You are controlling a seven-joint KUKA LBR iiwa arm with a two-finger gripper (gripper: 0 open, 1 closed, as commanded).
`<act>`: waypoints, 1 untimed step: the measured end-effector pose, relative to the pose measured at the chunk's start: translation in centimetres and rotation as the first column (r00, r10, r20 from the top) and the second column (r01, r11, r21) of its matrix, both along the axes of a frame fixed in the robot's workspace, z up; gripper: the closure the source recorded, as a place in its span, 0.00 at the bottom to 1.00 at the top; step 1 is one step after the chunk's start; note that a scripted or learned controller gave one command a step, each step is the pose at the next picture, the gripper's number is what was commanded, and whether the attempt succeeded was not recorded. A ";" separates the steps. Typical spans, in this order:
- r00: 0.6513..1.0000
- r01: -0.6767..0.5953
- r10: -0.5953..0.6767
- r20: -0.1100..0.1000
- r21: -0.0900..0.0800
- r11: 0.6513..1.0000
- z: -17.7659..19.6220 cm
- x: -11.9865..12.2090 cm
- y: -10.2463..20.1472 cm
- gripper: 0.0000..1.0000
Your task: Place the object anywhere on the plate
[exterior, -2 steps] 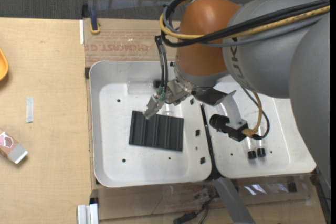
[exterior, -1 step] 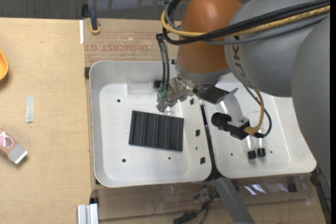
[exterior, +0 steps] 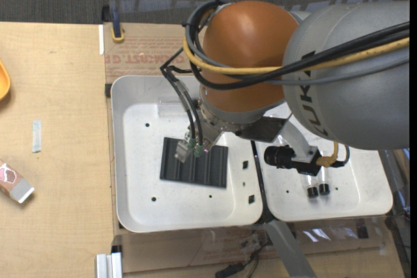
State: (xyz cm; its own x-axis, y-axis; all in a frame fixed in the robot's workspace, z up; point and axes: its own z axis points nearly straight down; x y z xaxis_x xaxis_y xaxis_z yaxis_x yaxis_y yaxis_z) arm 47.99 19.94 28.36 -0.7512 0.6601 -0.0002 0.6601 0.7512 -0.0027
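Camera view, dark ridged plate (exterior: 195, 165) in left bin (exterior: 130, 140), end effector hidden, grip state unclear

The orange band (exterior: 251, 42) is showing a glossy, smooth finish with soft highlights. The arm (exterior: 352, 75) is looking like smooth grey painted metal or plastic, slightly shiny. The bins (exterior: 130, 205) are appearing as smooth white plastic with a mild sheen. The plate (exterior: 212, 169) is looking dark, matt and ribbed. The surface (exterior: 52, 75) is showing pale, matt wood grain. Cardboard (exterior: 143, 52) behind the bins is looking brown and dull. The cables (exterior: 215, 65) are appearing rubbery, black and yellow.
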 end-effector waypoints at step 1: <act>0.985 0.173 -0.173 -0.003 -0.002 0.985 -5.8 -0.2 2.0 1.00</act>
State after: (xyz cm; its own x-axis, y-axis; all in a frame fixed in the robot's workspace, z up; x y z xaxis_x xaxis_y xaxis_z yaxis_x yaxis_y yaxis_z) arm 47.81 21.98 22.59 -0.6259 0.7799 0.0004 0.7799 0.6259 -0.0063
